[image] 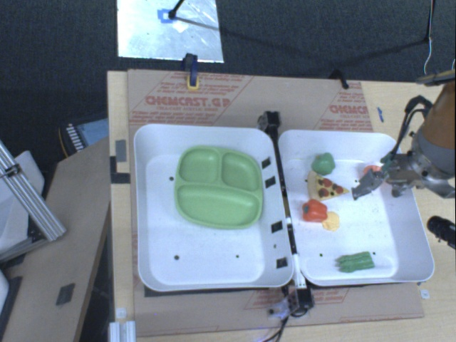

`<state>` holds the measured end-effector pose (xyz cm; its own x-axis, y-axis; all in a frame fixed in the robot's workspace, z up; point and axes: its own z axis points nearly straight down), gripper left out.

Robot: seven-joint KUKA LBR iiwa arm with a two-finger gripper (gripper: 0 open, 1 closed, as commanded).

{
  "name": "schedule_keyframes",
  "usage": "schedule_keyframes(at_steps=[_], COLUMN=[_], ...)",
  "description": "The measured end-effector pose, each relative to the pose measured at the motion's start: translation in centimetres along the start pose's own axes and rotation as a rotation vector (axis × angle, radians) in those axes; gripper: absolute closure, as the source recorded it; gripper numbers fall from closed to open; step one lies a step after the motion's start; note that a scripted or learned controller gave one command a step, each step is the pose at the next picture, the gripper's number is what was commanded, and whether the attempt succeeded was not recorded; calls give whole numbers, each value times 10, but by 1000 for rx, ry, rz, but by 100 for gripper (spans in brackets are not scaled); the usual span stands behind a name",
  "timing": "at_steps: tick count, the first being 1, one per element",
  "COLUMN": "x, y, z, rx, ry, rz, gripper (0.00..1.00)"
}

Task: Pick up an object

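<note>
I can't tell my end effector's opening; the pizza slice beside it looks light, rigid—grip its edges.

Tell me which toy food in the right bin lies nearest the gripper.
The pizza slice, just left of the gripper. The green round piece, red pepper and green pickle lie farther off.

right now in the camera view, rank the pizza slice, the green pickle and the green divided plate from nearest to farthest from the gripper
Measured from the gripper over the right bin:
1. Pizza slice, just to its left in the same bin.
2. Green pickle, by that bin's front wall.
3. Green divided plate, across in the left bin.
</note>
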<state>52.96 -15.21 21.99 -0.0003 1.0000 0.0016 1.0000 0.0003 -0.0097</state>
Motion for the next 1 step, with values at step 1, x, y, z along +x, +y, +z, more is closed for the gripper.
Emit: schedule_keyframes(at_steps=[1], x=[0], y=[3], z=[-5], rx=[-11], ry=[-2], rz=[-3], gripper=[0])
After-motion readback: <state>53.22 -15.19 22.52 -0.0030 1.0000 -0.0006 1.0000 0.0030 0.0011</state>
